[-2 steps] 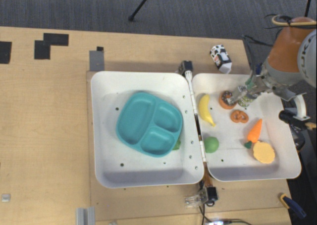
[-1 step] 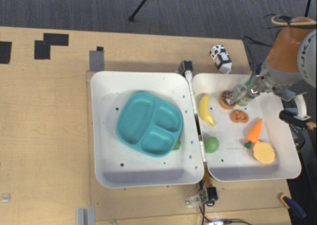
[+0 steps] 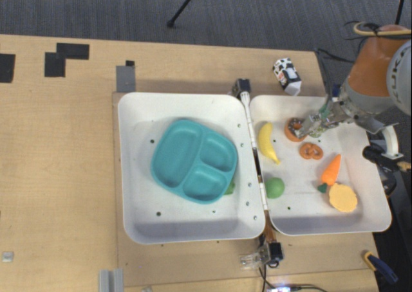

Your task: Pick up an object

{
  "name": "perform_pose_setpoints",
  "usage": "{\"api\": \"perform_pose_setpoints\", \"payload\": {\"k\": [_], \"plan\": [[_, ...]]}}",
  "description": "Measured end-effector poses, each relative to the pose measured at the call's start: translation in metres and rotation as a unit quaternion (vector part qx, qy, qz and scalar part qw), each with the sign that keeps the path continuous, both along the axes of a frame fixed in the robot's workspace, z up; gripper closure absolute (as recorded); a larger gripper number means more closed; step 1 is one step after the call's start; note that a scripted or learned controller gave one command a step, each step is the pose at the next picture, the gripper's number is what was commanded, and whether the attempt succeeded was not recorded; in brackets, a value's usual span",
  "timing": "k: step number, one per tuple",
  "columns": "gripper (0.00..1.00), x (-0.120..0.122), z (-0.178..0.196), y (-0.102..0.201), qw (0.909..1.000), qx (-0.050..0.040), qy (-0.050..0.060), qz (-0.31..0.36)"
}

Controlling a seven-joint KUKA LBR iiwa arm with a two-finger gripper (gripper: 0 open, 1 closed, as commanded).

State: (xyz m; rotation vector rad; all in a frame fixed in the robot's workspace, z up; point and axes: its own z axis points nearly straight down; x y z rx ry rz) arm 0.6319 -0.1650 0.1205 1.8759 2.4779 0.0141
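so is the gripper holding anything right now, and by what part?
Cannot tell. The gripper is down in the right bin, right at an orange-brown toy, but the view is too small to show whether that toy is actually gripped.

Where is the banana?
The banana lies in the right bin, along its left wall beside the divider. A green ball sits just below it in the camera view.
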Motion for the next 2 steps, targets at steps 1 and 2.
{"api": "perform_pose_setpoints", "payload": {"k": [1,2], "plan": [[0.0,0.0,-0.0001,0.0005,0.9998,-0.0001,0.0,0.017],[0.0,0.0,-0.0003,0.0011,0.9996,0.0002,0.001,0.03]]}}
